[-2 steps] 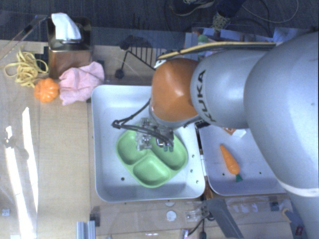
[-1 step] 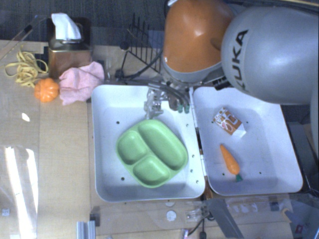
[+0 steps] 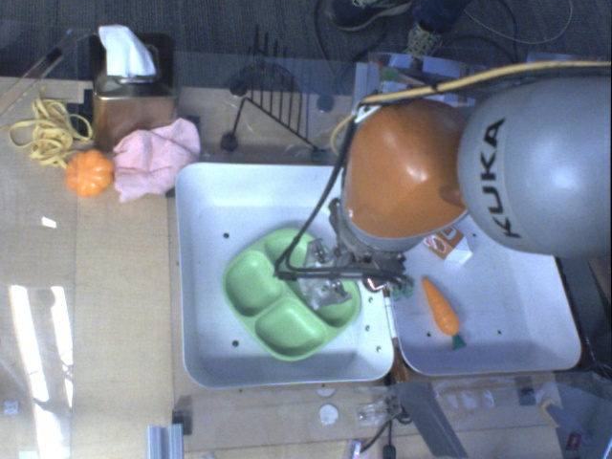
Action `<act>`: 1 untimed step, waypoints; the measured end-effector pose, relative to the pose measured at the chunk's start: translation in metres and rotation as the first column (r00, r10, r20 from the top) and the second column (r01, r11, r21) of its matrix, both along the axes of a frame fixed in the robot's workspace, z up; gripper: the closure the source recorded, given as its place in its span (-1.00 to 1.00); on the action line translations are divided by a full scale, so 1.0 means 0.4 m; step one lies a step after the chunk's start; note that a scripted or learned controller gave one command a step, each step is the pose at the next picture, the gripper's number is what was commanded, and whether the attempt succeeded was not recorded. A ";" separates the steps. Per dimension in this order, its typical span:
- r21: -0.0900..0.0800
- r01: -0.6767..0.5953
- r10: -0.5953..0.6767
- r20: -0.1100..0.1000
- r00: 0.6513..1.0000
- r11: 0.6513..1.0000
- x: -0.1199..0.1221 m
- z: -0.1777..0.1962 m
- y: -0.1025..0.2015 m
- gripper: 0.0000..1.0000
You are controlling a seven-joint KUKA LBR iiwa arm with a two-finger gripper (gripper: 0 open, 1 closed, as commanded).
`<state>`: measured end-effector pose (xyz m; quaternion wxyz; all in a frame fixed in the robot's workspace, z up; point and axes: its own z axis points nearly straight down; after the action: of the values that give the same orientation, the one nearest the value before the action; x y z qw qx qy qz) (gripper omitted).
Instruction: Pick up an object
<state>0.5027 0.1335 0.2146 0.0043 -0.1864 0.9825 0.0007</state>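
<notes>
A green divided plate (image 3: 277, 299) lies in the left bin (image 3: 206, 256), toward its right side. My gripper (image 3: 330, 280) hangs low over the plate's right compartments, under the big orange band of the arm (image 3: 402, 175). The arm's bulk hides the wrist. An orange toy carrot (image 3: 441, 309) with a green tip lies in the right bin (image 3: 516, 342), just right of the gripper. A small white and red packet (image 3: 448, 247) peeks out from under the arm in the right bin.
On the bench left of the bins are a pink cloth (image 3: 153, 156), a small orange pumpkin (image 3: 89, 172), a yellow cord (image 3: 43, 130) and a tissue box (image 3: 129, 84). A black wire rack (image 3: 273, 103) stands behind the left bin.
</notes>
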 end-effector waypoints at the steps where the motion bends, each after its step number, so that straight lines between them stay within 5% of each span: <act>1: 0.001 0.071 -0.071 -0.004 0.997 0.997 0.027 -0.141 0.255 1.00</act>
<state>0.5137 0.2355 0.1582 0.0025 -0.1513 0.9885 0.0014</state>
